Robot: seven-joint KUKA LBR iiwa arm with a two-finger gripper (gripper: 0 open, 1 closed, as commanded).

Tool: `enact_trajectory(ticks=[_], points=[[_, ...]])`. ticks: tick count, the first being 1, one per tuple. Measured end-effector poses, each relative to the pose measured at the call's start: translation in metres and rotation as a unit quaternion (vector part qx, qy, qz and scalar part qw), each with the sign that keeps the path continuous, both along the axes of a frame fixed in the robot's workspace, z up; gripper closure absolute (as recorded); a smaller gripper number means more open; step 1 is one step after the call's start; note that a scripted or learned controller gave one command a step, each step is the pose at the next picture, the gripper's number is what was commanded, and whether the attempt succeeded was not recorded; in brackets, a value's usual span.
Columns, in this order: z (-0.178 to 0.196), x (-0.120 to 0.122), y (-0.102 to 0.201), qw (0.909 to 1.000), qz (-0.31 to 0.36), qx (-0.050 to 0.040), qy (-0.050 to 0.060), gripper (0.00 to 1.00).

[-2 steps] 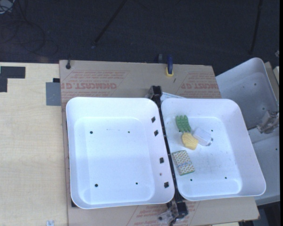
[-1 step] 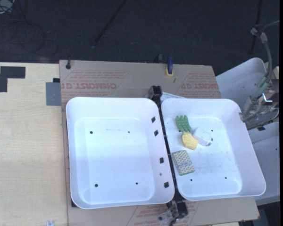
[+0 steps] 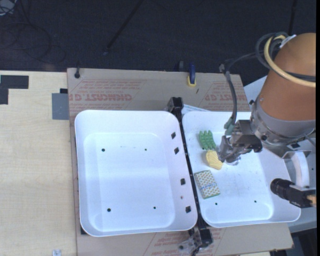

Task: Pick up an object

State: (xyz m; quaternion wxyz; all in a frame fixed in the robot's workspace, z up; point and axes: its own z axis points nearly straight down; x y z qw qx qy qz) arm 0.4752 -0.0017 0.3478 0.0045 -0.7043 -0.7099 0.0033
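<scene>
The yellow object (image 3: 214, 160) lies in the right bin (image 3: 245, 209), its long axis slanting from upper left to lower right, with the gripper (image 3: 227, 154) low just beside its right end, touching or nearly so. A green ridged piece (image 3: 206, 140) sits just above the yellow object, lengthwise up the bin; a patterned card-like block (image 3: 207, 184) lies below it, tilted. The left bin (image 3: 96, 124) adjoins.
</scene>
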Motion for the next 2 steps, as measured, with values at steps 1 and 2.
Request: enact_trajectory(ticks=[1, 2], points=[[-0.024, 0.12, 0.002, 1.0, -0.002, -0.0017, -0.006, 1.0], [-0.07, 0.026, -0.041, 1.0, -0.007, -0.001, 0.002, 1.0]])
